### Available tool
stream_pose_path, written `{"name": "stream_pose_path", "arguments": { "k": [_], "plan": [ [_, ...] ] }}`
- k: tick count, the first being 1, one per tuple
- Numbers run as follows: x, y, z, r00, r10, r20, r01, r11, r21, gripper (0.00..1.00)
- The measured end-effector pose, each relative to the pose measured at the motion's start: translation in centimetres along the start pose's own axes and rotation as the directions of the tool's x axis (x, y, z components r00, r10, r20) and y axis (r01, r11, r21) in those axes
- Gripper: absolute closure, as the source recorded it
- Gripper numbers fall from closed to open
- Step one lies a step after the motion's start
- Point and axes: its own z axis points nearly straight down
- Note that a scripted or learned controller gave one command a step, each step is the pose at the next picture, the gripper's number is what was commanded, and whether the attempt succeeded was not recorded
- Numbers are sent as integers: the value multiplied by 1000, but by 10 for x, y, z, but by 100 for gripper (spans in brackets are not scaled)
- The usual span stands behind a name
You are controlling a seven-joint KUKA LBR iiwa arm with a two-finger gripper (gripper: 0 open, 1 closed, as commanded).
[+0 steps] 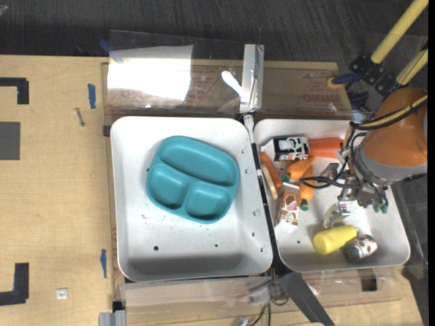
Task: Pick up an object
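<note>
The right bin (pixel 391 246) holds several small objects. A yellow rounded piece (pixel 334 238) lies near its front, with a small brown and silver item (pixel 359 248) beside it on the right. A black and white pack (pixel 291 145) and an orange stick (pixel 325 147) lie at the back, and an orange carrot-like piece (pixel 304 174) and a patterned card (pixel 290 210) toward the left. My gripper (pixel 340 208) reaches down from the right into the middle of this bin, just above and behind the yellow piece. Cables and the wrist hide its tip.
The left bin (pixel 136 236) holds a teal divided plate (pixel 193 177). A ridge (pixel 262 195) separates the two bins. A clear plastic sheet (pixel 177 80) lies behind them. The arm's orange band (pixel 402 131) hangs over the right bin's back right corner.
</note>
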Motion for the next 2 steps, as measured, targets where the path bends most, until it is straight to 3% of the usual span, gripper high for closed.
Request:
{"name": "stream_pose_path", "arguments": {
  "k": [1, 2],
  "plan": [
    [-9, 66, -1, 996, 85, 1, -85, 996, -2, 0],
    [-21, 65, 0, 999, -51, 1, 51, 999, 1, 0]
  ]
}}
